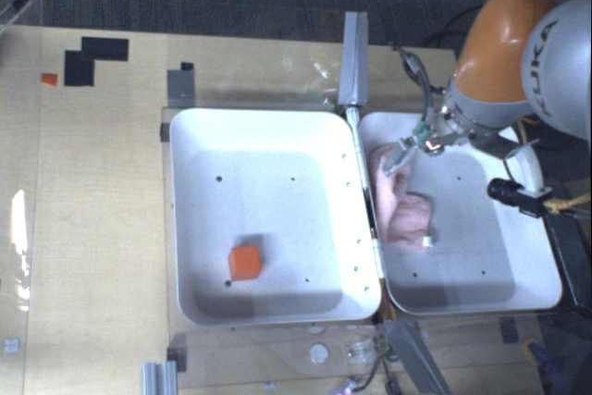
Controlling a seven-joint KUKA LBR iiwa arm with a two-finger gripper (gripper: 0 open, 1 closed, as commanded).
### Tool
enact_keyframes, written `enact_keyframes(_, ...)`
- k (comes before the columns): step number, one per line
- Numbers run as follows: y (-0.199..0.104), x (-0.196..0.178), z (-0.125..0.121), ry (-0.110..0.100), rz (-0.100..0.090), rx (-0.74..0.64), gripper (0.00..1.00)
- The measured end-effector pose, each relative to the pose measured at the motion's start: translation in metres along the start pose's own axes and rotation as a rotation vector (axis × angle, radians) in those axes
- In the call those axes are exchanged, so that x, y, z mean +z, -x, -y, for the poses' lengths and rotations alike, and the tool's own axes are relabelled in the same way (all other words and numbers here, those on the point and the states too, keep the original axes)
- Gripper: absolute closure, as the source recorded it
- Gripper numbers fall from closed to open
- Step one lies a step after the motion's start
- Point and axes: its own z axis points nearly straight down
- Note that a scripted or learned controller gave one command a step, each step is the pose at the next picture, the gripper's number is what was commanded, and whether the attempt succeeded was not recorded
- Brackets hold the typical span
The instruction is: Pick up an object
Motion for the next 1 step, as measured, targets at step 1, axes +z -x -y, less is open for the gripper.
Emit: enact_keyframes(1, 0.0333, 0.0692, 0.036, -0.005, -0.002, 0.174, 0.0)
